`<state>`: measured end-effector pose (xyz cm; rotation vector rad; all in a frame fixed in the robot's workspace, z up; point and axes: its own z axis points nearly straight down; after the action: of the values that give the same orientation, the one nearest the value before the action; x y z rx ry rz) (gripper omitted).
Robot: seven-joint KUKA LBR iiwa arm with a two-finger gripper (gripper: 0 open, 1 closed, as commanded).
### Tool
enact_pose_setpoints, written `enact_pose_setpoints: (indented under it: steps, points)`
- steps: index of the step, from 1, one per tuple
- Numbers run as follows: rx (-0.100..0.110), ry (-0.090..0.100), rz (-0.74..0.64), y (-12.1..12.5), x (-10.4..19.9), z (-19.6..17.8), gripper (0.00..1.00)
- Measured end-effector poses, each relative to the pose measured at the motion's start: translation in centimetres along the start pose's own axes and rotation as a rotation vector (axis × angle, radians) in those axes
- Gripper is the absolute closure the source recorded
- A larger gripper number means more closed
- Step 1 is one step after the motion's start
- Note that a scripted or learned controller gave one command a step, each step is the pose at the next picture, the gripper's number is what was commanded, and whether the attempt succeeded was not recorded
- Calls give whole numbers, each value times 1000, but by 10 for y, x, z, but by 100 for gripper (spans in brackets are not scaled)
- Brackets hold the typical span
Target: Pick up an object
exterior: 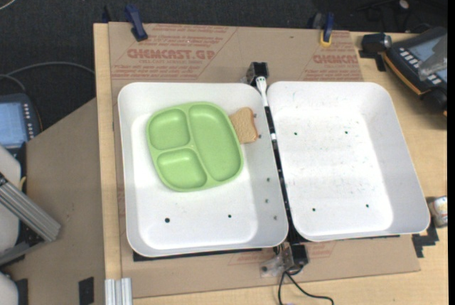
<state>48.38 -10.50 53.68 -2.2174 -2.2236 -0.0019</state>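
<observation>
A light green divided plate (195, 146) with three compartments lies in the left white bin (142, 211), toward its back. A small tan piece that looks like a slice of toast (245, 125) rests against the plate's right rim, close to the wall shared by the two bins. The right white bin (341, 161) holds only small dark specks.
Both bins sit on a brown cardboard-covered board (178, 47) held by blue clamps at the back. A black handheld device (419, 62) lies at the back right. Cables and a small connector (288, 261) run at the front edge between the bins.
</observation>
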Motion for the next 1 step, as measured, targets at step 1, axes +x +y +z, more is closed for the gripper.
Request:
enact_pose_setpoints:
  steps: [1]
  points:
    - [-4, -4, 2, 3, -2, -10, 100]
